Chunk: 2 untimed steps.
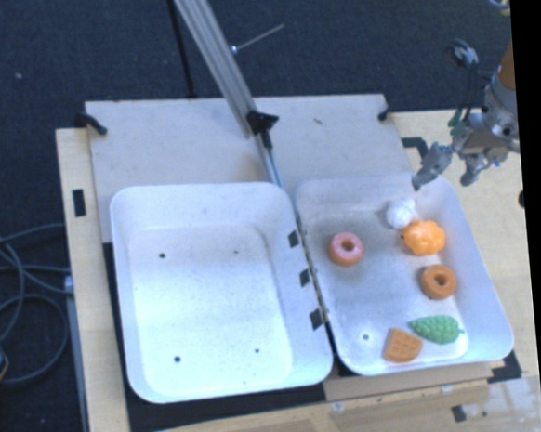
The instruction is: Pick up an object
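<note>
The gripper (449,170) hangs over the far right edge of the right bin (485,282), its two fingers spread with nothing between them. Below it in that bin lie a white ball (400,214), an orange (424,237), a pink doughnut (346,248), a brown doughnut (438,281), a green piece (436,329) and a waffle (402,345). The left bin (204,202) sits alongside.

Pink doughnut (346,248), orange fruit (424,237), green leaf (436,329)
</note>
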Motion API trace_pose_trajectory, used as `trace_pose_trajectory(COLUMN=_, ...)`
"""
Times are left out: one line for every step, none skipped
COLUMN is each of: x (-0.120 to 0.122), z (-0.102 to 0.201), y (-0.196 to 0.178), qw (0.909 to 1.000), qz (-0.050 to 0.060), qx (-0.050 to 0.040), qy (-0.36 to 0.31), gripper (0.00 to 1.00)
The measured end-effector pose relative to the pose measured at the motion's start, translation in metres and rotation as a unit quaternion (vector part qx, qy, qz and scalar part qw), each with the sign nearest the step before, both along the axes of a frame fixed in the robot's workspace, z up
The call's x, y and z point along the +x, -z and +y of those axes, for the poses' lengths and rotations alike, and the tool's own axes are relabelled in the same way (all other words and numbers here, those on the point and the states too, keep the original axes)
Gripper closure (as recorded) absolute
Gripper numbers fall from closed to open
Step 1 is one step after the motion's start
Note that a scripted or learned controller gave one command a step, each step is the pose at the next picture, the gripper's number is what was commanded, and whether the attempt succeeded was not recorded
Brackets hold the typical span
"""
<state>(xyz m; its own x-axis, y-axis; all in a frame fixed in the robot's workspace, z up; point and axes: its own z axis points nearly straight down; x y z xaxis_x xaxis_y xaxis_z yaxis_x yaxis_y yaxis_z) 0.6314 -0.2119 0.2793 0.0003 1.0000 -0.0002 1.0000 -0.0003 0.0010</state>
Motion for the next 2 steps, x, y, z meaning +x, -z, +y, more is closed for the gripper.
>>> trace_pose_trajectory(x=0.032, z=-0.011, y=0.149, qw=1.0, qz=0.005, qx=0.0008, qy=0.0, gripper=0.0)
trace_pose_trajectory(x=-0.023, z=0.026, y=0.18, qw=1.0, qz=0.001, qx=0.0004, qy=0.0, gripper=0.0)
